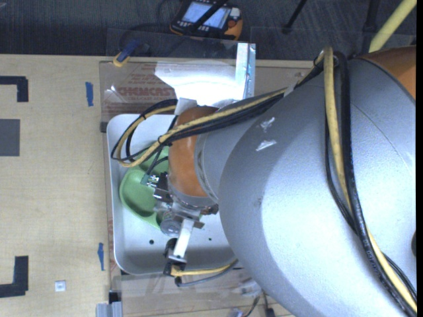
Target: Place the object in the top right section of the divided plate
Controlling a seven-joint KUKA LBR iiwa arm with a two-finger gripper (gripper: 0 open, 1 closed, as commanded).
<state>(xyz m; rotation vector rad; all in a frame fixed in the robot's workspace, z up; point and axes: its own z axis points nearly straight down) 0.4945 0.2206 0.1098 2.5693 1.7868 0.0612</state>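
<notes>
Gripper at the end of my grey arm, positioned over the white bin left of centre in the frame; I cannot tell whether it is wide, narrow or holding anything, since my own wrist covers it. Green plate lies in the left part of the bin, its right side hidden beneath the gripper. Blue tape mark sits on the wooden bench at the upper left, near the bin's corner. Handheld device with a lit screen rests at the upper centre, beyond the bench edge.
</notes>
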